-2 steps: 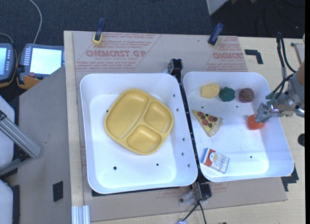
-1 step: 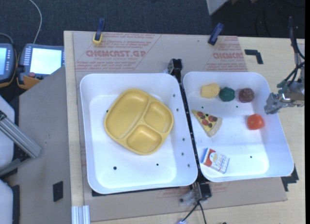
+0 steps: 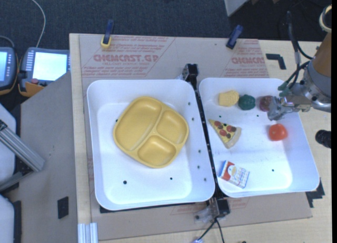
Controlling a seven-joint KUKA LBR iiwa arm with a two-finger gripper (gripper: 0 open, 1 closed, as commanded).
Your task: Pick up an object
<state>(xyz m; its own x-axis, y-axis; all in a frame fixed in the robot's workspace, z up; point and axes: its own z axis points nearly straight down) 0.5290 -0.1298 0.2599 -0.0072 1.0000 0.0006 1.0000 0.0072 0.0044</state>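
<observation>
Both bins (image 3: 100,131) are plain white. The divided plate (image 3: 151,131) is mustard yellow. The pizza slice (image 3: 226,132) is yellow with red dots, the ball (image 3: 246,101) at its 1 o'clock dark green, the tomato (image 3: 277,132) red, and the carton (image 3: 233,174) red, white and blue.

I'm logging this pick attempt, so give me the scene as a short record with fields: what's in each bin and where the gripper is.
left bin: one yellow divided plate
right bin: yellow food piece, green round item, dark reddish item, pizza slice, red tomato, small carton
gripper: over the right bin, beside the dark reddish item, just above the red tomato in the view
held object: none seen between the fingers
finger state: cannot tell
</observation>
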